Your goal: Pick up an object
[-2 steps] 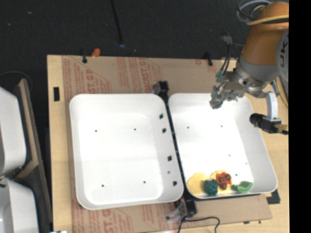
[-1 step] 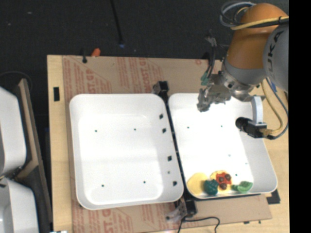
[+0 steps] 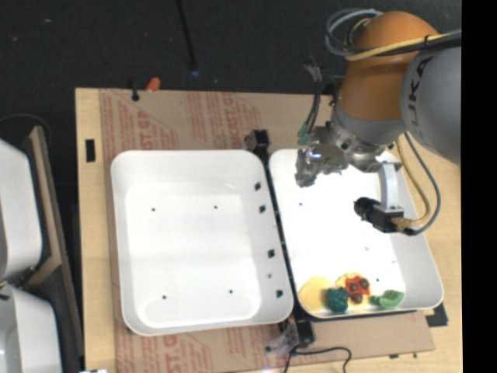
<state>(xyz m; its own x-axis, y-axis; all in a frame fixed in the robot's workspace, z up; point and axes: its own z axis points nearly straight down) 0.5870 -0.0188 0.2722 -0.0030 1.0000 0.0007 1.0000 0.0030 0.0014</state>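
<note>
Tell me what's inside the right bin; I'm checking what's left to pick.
The right bin holds a small cluster at its near edge: a yellow piece, a dark green one, a red one, a light green one. The arm covers its far corner.

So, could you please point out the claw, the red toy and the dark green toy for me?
claw (image 3: 308,171): camera view, midway between its fingertips, over the right bin's top left.
red toy (image 3: 356,286): camera view, its middle.
dark green toy (image 3: 336,301): camera view, its middle, beside the red toy.
</note>
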